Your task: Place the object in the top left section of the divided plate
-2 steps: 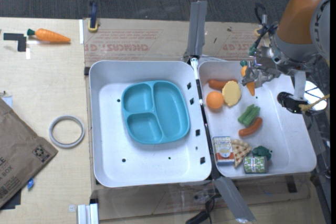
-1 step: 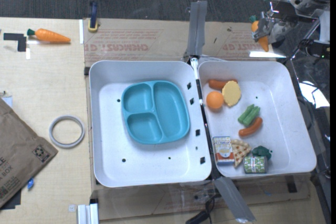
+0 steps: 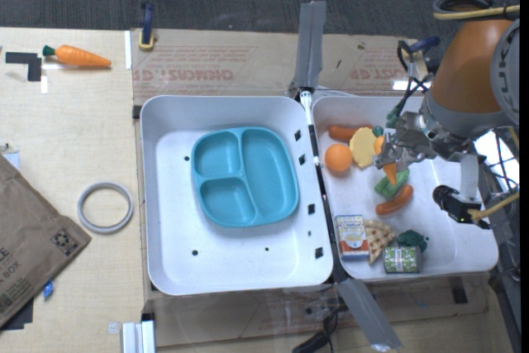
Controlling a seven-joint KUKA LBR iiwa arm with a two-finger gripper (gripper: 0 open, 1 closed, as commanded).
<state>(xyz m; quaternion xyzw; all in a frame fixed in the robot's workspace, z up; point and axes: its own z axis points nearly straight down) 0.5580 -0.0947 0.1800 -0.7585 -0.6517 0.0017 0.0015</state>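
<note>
My arm (image 3: 475, 66) comes in from the right edge of the bench and hangs over the right bin (image 3: 471, 256), with my gripper (image 3: 395, 151) low among the toy food near that bin's left-centre. Whether anything sits between the tips I cannot tell; the metal of the wrist and the clutter under it hide that. Just below the gripper lie a green piece (image 3: 388, 184) and a small sausage (image 3: 395, 199), and a sliver of orange carrot (image 3: 390, 171) shows right under the tips, close enough that I cannot say if it is touched. Beside the gripper toward the bin's left wall are a yellow piece (image 3: 363, 148), an orange ball (image 3: 337, 158) and a longer sausage (image 3: 343, 131) near the far left corner. Along the near edge of the same bin sit a small carton (image 3: 350, 234), a cracker-like wedge (image 3: 378, 237) and a green box (image 3: 402, 258). The divided plate (image 3: 245, 175), blue with three sections, lies in the middle of the left bin (image 3: 165, 202), well apart from my gripper. On the bench to the left of the bins are a roll of tape (image 3: 105, 206), a cardboard box (image 3: 29, 240) at the near left edge, and a toy carrot (image 3: 76, 56) near the far left corner.
</note>
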